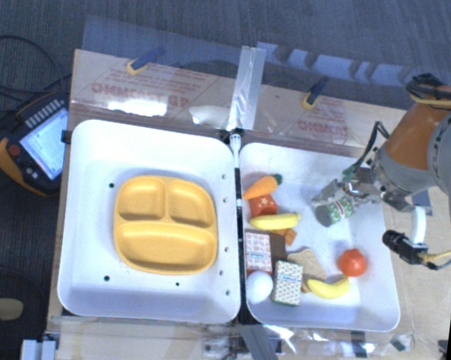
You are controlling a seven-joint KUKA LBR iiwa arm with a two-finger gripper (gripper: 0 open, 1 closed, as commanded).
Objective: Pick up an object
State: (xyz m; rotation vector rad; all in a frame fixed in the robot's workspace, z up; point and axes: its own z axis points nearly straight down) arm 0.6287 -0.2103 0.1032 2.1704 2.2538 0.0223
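Can [339, 209], small, green and white with a silver end, lies tilted between the fingers [347, 193], which are clamped on it above the right bin [373, 314]; its label is too blurred to read.

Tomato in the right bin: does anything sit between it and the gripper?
Nothing visible does. The gripper is over the right bin's upper area, and bare white floor lies between it and the tomato. The nearest banana lies below the tomato, off that path.
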